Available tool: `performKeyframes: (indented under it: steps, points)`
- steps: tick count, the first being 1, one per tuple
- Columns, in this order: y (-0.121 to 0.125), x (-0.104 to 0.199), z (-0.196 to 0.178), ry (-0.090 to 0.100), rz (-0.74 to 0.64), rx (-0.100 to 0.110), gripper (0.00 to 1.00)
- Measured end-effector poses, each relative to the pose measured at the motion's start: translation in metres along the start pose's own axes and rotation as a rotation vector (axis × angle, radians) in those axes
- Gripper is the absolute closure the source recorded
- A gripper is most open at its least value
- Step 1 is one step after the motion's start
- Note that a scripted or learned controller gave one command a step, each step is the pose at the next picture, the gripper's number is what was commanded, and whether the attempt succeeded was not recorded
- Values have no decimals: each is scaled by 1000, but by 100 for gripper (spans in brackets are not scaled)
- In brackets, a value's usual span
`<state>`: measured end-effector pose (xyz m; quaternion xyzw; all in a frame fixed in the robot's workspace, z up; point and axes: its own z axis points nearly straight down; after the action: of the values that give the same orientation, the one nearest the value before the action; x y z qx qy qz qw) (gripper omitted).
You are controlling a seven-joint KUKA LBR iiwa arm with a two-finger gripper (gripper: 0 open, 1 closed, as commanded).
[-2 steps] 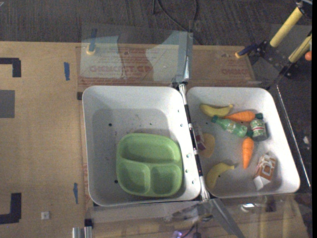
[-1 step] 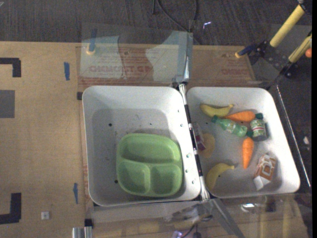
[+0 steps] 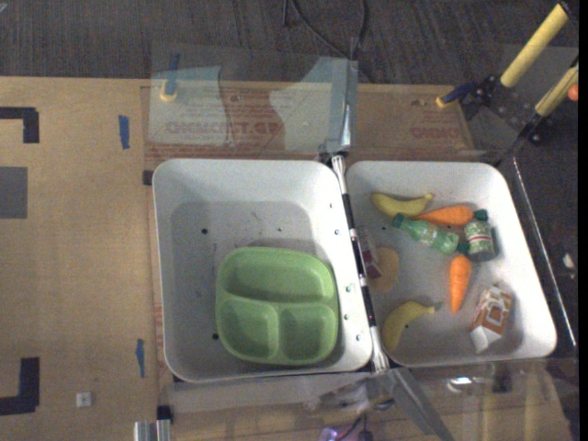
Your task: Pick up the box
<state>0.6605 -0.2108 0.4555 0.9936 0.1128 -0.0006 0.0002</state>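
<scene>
Right bin (image 3: 528,246): box (image 3: 492,314), lower-right corner

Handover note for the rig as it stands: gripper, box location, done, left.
Gripper: nothing to report from the camera view.
Box: white and orange carton, lying in the right bin near its front right corner, beside a carrot. Two bananas, a second carrot, a green bottle and a small can share that bin.
Left bin: green divided tray.
Done: nothing; box not picked.
Left: reach in, grasp the box, lift.
</scene>
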Motion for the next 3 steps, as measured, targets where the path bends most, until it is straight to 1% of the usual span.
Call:
performKeyframes:
  steps: [3]
  points:
    - [-8,6,-31,2,-19,-4,100]
